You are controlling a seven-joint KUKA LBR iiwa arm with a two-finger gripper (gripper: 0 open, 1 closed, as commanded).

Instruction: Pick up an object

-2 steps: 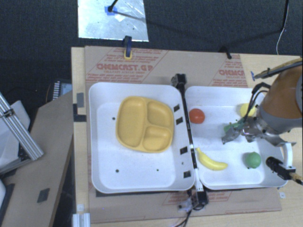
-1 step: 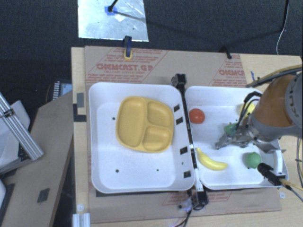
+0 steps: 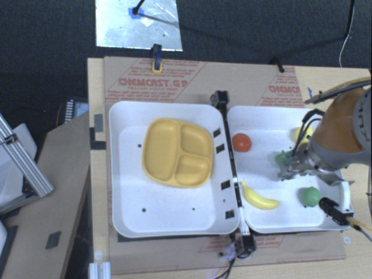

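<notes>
Banana (image 3: 259,197) (left of gripper (image 3: 286,168))

Yellow three-compartment plastic tray (image 3: 176,152) inside left white bin (image 3: 125,214), square reflective foil sheet (image 3: 138,15) beyond tray, yellow clamp (image 3: 157,60) between sheet and tray

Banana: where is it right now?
The banana lies in the right bin, near its front-left corner, below the tomato and left of the green ball.

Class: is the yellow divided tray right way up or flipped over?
Right way up: the yellow tray shows its three hollow compartments facing upward.
</notes>
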